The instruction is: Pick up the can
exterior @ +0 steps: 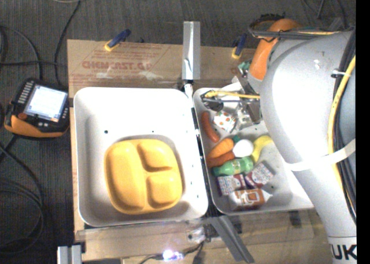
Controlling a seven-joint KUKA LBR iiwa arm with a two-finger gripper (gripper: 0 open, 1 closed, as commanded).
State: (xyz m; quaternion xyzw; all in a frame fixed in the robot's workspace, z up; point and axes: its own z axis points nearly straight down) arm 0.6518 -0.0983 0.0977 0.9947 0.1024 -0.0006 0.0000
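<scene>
From above, the claw (231,107) hangs over the far end of the right bin (289,202); whether it is spread or pressed together I cannot tell. The can (233,185) seems to lie near the bin's near end, among crowded food toys beside the green bottle (234,167). A good grasp probably means descending squarely over it, clear of neighbours.

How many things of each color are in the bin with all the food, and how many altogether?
Orange: 1, carrot
Red: 1, sausage
Green: 1, bottle
Yellow: 1, banana
White: 2, egg and small packet
Dark-labelled: 3, can and two packets
Total: 9 that I can make out; the arm covers part of the right bin.
</scene>
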